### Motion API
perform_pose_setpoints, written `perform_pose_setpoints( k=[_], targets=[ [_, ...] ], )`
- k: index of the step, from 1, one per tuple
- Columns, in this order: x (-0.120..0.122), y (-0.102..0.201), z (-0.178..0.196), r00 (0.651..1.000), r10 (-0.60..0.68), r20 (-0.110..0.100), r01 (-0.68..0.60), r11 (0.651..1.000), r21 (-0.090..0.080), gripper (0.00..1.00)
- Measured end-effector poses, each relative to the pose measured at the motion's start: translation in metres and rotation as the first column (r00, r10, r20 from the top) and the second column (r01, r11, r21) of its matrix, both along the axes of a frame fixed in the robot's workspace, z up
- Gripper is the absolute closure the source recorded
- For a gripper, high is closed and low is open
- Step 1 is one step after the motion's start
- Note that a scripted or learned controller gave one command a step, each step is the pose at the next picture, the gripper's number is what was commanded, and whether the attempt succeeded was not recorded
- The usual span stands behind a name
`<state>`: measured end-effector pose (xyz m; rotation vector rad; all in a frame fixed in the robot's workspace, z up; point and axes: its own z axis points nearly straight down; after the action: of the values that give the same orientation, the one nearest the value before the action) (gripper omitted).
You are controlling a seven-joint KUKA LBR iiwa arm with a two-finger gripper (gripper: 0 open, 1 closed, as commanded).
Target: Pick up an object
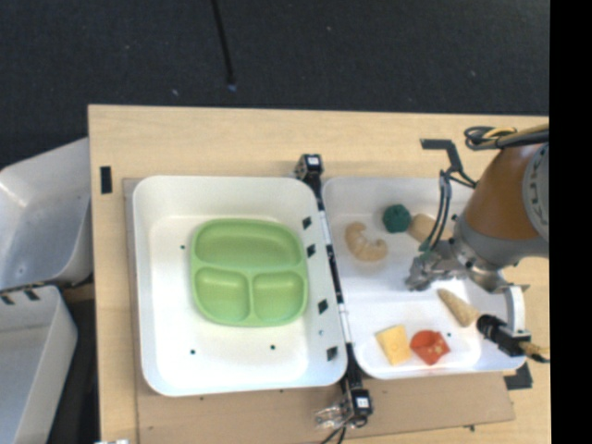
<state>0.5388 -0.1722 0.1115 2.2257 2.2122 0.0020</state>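
Gripper (427, 274) sits low in the right bin (370, 191), fingers blurred into one grey lump w/ the wrist, so can't tell if spread or pressed together, and nothing visible between them. Nearest pick candidates: tan oblong piece (456, 305) just right-below the gripper, partly under the arm's grey body; beige piece (423, 225) just above, half hidden behind a cable. Curved tan pastry-like item (365, 242) lies left of gripper, dark green lump (397, 217) up-left. Yellow block (394, 344) and red item (429, 346) sit side by side below gripper, near bin's front edge; exact type of red one hard to make out. Farther left, the left bin (148, 340) holds a green divided tray (248, 271). Arm (499, 206) is cut off at the right.
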Motion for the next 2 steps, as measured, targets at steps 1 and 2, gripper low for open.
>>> perform_pose_setpoints(
  k=[1, 2],
  targets=[
    [-0.002, -0.005, 0.045, 1.000, -0.001, 0.002, 0.001, 1.000, 0.000, 1.00],
    [0.009, -0.008, 0.097, 1.000, 0.009, 0.004, -0.009, 1.000, -0.001, 1.00]
  ],
)
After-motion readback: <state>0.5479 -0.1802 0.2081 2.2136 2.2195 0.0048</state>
